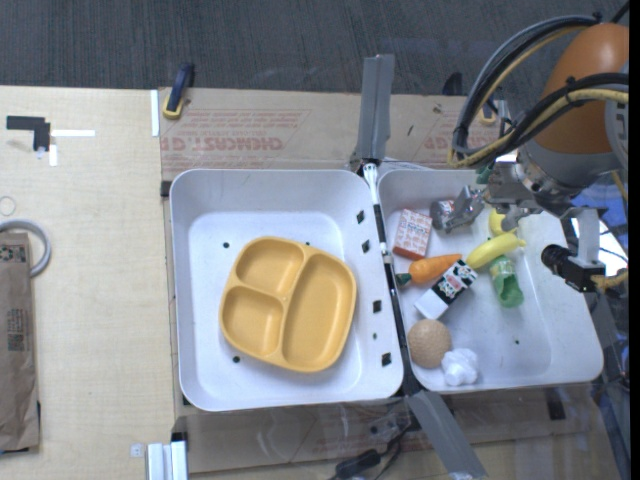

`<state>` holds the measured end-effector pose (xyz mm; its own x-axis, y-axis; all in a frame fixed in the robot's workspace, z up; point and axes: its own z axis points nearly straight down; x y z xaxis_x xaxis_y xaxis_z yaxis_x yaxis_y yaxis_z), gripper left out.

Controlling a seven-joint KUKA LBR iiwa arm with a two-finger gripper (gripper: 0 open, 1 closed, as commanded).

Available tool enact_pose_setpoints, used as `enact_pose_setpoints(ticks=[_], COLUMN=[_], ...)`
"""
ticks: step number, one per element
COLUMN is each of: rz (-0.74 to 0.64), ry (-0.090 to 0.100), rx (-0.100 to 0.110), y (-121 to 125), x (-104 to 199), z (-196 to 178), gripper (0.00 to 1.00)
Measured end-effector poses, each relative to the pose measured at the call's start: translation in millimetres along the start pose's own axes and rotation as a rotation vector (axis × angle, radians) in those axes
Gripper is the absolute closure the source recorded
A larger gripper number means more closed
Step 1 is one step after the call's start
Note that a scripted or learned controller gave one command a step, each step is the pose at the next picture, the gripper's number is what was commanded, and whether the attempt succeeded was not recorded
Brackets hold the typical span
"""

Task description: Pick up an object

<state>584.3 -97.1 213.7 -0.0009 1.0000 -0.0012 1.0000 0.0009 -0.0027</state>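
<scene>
Brown paper bag at the bench's far left edge, small dark print on it, too small to read; cardboard sheet behind the bins carries red lettering, upside down in this view, reads like "CHEMCAST" though not sure; blue-and-yellow tool lies at its 11 o'clock corner.

Left bin: one yellow divided plate, three compartments, sitting about centre.

Right bin, left to right: small white-and-red box with printed pattern, text unreadable; orange carrot just below it; black-and-white tube touching the carrot's right end, label has red marks, not legible; tan ball at 6 o'clock of the carrot; white crumpled piece just beside the ball at its 5 o'clock; grey metal piece near the back wall; yellow banana tilted, with a green bottle at its 5 o'clock, touching or nearly so.

Hand is at the bin's back right, 12 o'clock of the banana and just beside the grey metal piece, which sits at its 9 o'clock; cannot tell how far open it is, or whether it touches anything; wrist and cables block it; nothing visibly held.
</scene>
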Motion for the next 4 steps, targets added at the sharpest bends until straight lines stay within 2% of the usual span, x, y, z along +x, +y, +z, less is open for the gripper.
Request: enact_pose_setpoints(ticks=[1,2,3,4], rz=[0.0,0.077,0.017,0.021], ry=[0.0,0.001,0.001,0.001], rx=[-0.001,-0.001,-0.001,0.0], y=[-31.8,-7.3,-49.5,-50.0], x=[-81.3,-88.7,-54.3,-55.4], z=[66.1,122.9,122.5,114.1], gripper=[0.0,0.0,0.0,1.0])
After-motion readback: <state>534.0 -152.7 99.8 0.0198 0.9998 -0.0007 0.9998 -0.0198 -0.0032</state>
